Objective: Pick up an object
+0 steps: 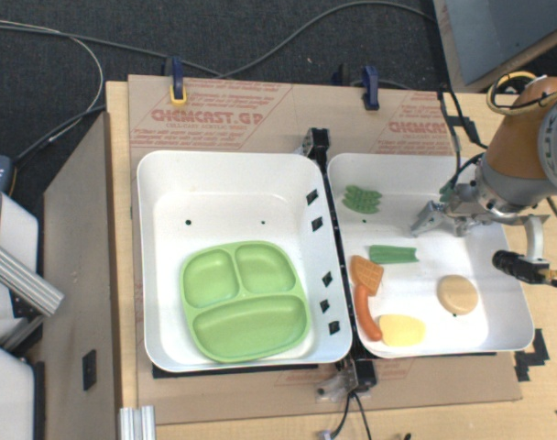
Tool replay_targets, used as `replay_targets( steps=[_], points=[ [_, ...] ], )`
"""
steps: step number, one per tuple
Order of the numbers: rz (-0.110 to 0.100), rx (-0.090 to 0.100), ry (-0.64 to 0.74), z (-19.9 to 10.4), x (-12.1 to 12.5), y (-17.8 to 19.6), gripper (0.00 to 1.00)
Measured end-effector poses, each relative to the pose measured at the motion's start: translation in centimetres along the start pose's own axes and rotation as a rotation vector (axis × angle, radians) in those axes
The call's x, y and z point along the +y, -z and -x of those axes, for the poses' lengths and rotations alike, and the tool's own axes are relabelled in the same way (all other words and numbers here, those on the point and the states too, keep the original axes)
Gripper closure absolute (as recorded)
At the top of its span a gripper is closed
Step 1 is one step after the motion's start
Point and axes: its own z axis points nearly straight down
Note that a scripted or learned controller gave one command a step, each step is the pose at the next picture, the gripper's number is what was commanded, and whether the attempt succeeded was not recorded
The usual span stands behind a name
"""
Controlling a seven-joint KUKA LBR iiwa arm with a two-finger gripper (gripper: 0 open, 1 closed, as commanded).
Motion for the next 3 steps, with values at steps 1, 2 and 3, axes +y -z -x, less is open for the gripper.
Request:
replay_targets(
  steps=[1, 2, 3],
  points=[
    [0.003, 0.000, 0.001, 0.0, 0.1, 1.3, 1.00],
    [0.008, -0.003, 0.000, 0.8, -0.4, 6.6, 1.00],
    [0.010, -0.004, 0.001, 1.3, 0.6, 12.3, 1.00]
  ],
)
